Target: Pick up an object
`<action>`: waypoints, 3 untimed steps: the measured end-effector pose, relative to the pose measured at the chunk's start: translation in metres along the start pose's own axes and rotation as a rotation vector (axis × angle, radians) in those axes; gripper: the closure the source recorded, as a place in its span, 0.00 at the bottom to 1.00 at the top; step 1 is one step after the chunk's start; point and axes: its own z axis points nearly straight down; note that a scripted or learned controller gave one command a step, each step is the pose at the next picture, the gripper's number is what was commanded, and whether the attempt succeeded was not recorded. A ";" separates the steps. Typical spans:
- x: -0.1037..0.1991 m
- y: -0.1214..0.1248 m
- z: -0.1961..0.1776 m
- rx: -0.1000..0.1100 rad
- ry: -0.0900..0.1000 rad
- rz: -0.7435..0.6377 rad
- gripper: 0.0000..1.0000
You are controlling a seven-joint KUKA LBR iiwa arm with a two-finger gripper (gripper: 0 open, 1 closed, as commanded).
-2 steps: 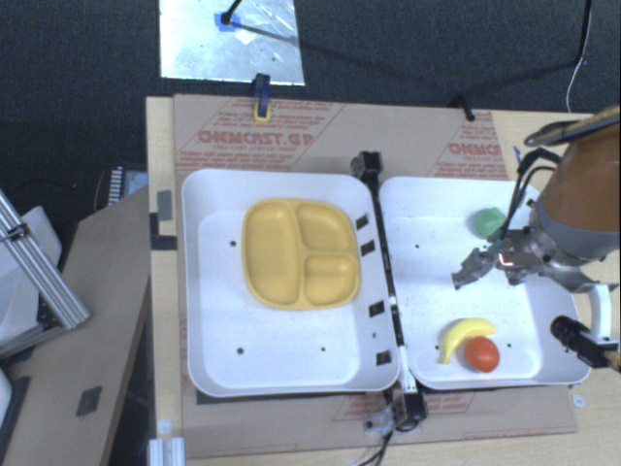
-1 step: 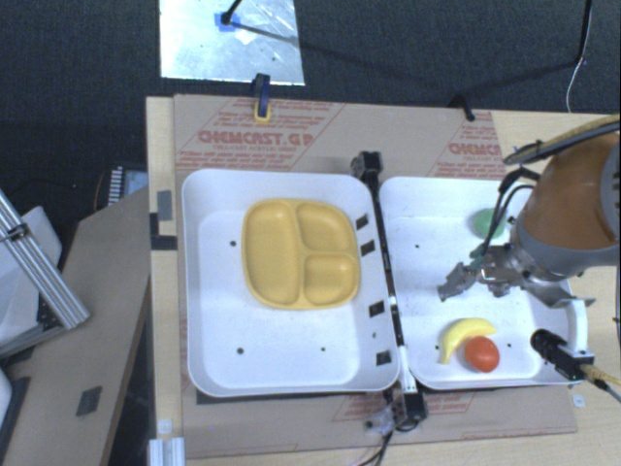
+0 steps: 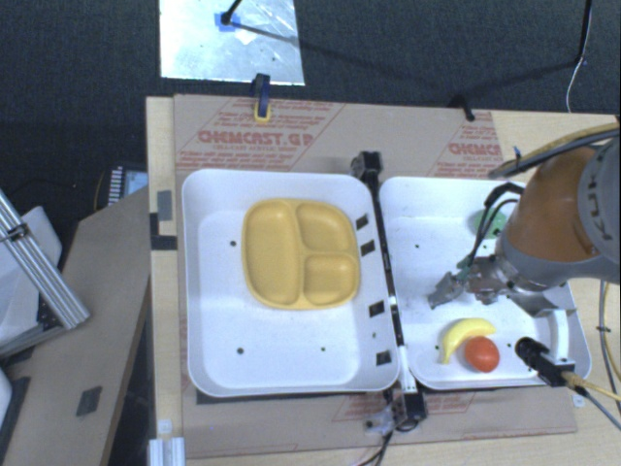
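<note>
Two shallow white bins sit side by side on a brown cardboard sheet (image 3: 291,134) printed with red lettering, and the loose objects are split unevenly between them. The left bin (image 3: 209,289) holds one item, a pale yellow divided plate (image 3: 296,253) with three compartments, lying flat a little above the bin's middle and clear of all four walls. The right bin (image 3: 417,231) holds the rest. A yellow banana (image 3: 464,335) lies near the front wall, curved, and its right end touches a red tomato (image 3: 482,355) just beside it. A green object (image 3: 493,223) shows near the far right of this bin, partly hidden behind the arm (image 3: 553,212), so its kind is not clear. The arm reaches in from the right, its orange band over the right half of the bin. The gripper (image 3: 439,297) is low over the bin floor near the middle, pointing left. It is just above and left of the banana and apart from it, with bare white floor under its tip. Whether the gripper is open or closed cannot be told at this angle, and nothing can be seen held in it. A row of small black tabs (image 3: 370,249) runs along the seam between the two bins. Beyond the bench, a shiny silver sheet (image 3: 231,22) lies on the dark floor.
</note>
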 end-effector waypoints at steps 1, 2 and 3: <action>0.000 0.001 -0.013 -0.005 -0.001 0.001 1.00; 0.000 0.004 -0.077 -0.011 -0.003 -0.004 1.00; 0.007 0.006 -0.139 -0.013 -0.003 -0.005 1.00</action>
